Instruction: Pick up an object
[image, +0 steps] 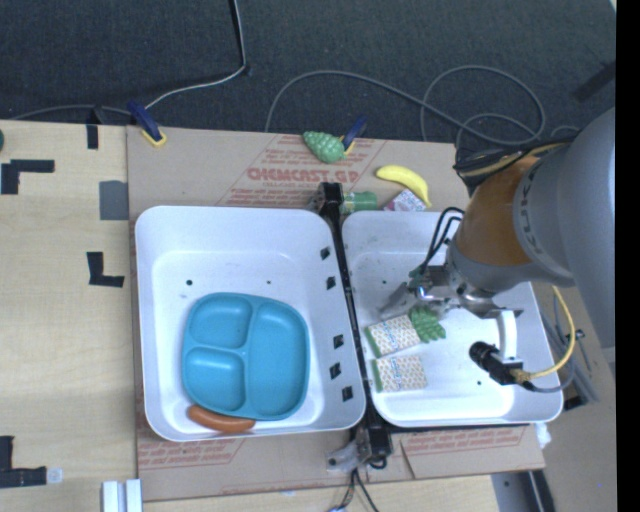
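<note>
My gripper (424, 296) is low inside the right bin (520, 395), near its middle, with the grey arm and its orange band reaching in from the right. A small green object (430, 325) lies just below the gripper, touching or nearly touching it. Two patterned flat packets lie to the lower left: one (392, 336) beside the green object and one (403, 372) nearer the front wall. Nothing is visibly lifted off the bin floor.
The left bin (170, 240) holds a blue divided plate (245, 355) and an orange sausage-shaped piece (221, 420) at its front. Behind the bins on the cardboard lie a yellow banana (403, 182) and a green item (324, 146). A black cable (497, 358) hangs beside the wrist.
</note>
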